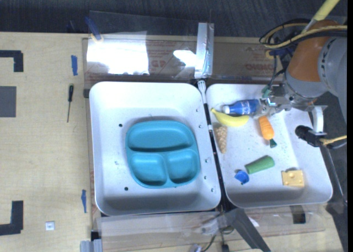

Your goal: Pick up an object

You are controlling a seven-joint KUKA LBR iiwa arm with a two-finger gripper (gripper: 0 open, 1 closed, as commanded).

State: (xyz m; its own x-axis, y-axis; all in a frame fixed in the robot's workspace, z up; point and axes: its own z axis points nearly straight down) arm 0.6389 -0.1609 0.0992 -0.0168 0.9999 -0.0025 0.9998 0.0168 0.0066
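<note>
The claw (271, 102) sits low at the far edge of the right bin (325, 190), and I can't tell how it stands: its metal parts blur into the bin's white rim.

Just beside it toward the left bin lies a small bottle (241, 107), on its side, clear with a blue label and a blue end; whether the claw touches it I can't make out. Right under the bottle, touching or nearly so, is a yellow banana (229, 118), curved. Just in front of the claw lies an orange carrot (266, 127), and a little nearer the front a tiny dark green piece (273, 143), too small to name. Further toward the front are a green cylinder (260, 164), a small blue object (241, 177) just beside it, and a yellow block like holed cheese (293, 177). Along the bin's wall left of the claw lies a tan speckled thing (222, 137), hard to identify.

The arm (325, 63) comes in from the right, grey with its orange band, bent down over the bin's far right corner, cables looped above it, its upper part cut off by the edge.

Well to the claw's left, the left bin (105, 102) holds a turquoise divided tray (162, 153). Both bins stand on the wooden counter (38, 151).
</note>
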